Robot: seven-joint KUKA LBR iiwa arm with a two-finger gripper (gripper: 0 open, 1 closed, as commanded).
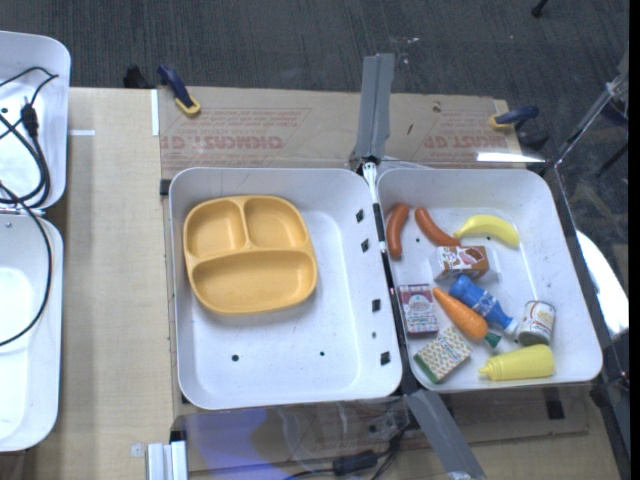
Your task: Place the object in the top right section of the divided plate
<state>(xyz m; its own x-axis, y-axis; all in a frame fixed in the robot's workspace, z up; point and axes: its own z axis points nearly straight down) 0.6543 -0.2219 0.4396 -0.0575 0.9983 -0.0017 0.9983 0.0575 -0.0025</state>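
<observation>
Camera view: glossy yellow divided plate (250, 254); curved banana (488, 230).

Your way to the divided plate (250, 254) lies open from above; bare floor of the left bin (300, 353) surrounds it. In the right bin (568, 268), carrot (460, 311), blue bottle (480, 302) and boxes crowd together, leaving little room between them.

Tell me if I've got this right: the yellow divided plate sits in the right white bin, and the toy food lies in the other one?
Not quite. The camera view shows the yellow divided plate in the left white bin; the toy food, like the yellow banana, lies in the right white bin.
</observation>
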